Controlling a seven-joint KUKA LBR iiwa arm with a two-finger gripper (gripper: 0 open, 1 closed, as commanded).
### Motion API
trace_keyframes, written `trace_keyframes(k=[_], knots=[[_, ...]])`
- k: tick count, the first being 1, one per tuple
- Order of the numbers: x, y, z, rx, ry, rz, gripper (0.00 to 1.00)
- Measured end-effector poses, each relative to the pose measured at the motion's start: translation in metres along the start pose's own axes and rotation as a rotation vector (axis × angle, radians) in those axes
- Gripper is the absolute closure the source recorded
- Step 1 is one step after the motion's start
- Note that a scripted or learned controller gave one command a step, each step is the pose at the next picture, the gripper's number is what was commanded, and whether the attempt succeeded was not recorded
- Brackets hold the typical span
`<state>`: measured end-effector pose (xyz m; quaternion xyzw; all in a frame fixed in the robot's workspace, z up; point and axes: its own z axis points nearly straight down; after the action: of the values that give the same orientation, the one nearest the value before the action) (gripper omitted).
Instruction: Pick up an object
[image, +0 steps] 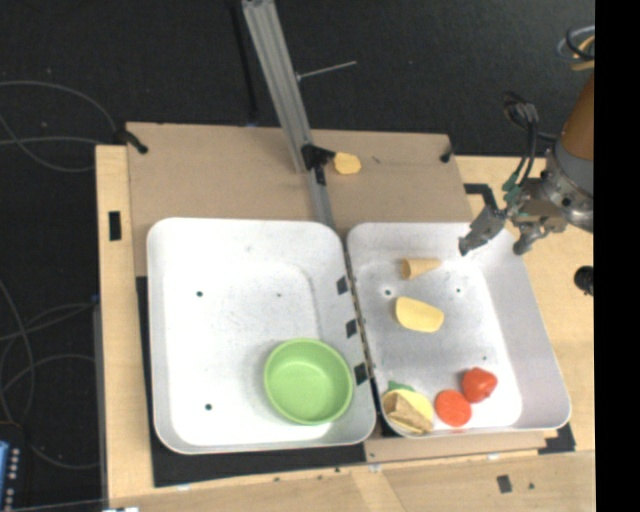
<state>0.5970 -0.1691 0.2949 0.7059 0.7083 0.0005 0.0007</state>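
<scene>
The right bin (520, 310) holds a yellow lump (419, 315) near its middle and a small tan cone-shaped piece (420, 267) behind it. Two red pieces (478, 384) (452, 408) and a tan and green item (406, 408) lie along its front edge. My gripper (497, 236) hangs over the bin's back right corner, open, its two dark fingers spread apart with nothing between them. It is right of the tan piece and well above the bin floor.
The left bin (200, 270) holds a green bowl (307, 380) at its front right. A grey metal post (288, 100) rises behind the bins, with a small yellow object (347, 163) on the brown board beside it.
</scene>
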Motion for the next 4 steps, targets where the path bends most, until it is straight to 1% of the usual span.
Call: trace_keyframes(k=[1, 2, 4], knots=[[0.0, 0.0, 0.0, 0.0, 0.0, 0.0, 0.0], [-0.002, -0.007, 0.061, 0.007, -0.002, 0.005, 0.0], [0.008, -0.021, 0.176, 0.007, -0.001, 0.006, 0.0]])
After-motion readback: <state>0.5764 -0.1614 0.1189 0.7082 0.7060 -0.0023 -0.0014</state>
